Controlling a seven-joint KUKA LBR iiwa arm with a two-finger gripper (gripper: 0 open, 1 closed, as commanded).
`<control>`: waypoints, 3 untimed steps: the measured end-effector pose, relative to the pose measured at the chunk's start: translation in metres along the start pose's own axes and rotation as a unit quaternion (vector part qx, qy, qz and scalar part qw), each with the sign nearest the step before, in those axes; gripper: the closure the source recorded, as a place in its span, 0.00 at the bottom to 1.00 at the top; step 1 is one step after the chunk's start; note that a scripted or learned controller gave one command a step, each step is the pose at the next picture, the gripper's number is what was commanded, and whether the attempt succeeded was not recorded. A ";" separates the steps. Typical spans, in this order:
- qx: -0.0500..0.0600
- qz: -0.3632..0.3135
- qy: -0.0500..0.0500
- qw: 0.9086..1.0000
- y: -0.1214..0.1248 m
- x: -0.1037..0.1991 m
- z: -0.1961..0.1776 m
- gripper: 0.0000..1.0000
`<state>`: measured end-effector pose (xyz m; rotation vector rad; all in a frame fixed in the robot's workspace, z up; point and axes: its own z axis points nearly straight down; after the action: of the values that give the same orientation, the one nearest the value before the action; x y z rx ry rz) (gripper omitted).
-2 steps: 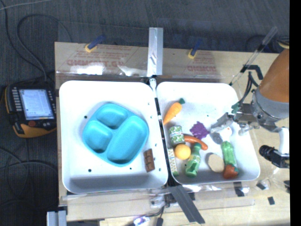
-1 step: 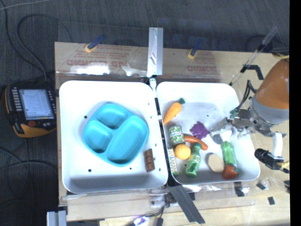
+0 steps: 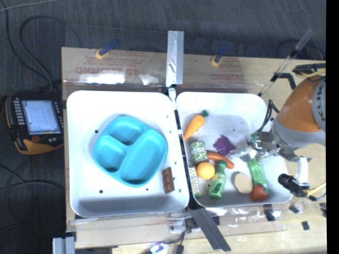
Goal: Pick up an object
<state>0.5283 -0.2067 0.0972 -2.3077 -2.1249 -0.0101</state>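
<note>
The grey arm with its orange band [image 3: 303, 107] reaches in from the right over the right-hand shallow white bin [image 3: 241, 100]; its claw [image 3: 258, 142] sits low at that bin's right side, just above a green toy bottle with a red tip [image 3: 257, 176] (whether the claw is spread or pressed together I cannot tell). That bin also holds an orange plastic carrot [image 3: 194, 126], a purple toy piece [image 3: 224, 143] and a yellow ball [image 3: 205, 170]; the left-hand white bin [image 3: 79, 142] carries a turquoise three-compartment tray [image 3: 130, 149] and a small brown block [image 3: 168, 180].
</note>
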 end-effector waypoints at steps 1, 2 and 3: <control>-0.006 0.068 0.006 0.998 0.004 0.000 0.002 0.00; -0.006 0.068 0.004 0.998 0.004 -0.001 -0.005 1.00; 0.003 0.078 -0.003 0.997 -0.050 0.054 -0.027 1.00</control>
<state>0.4829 -0.1495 0.1251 -2.4660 -1.9378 0.0041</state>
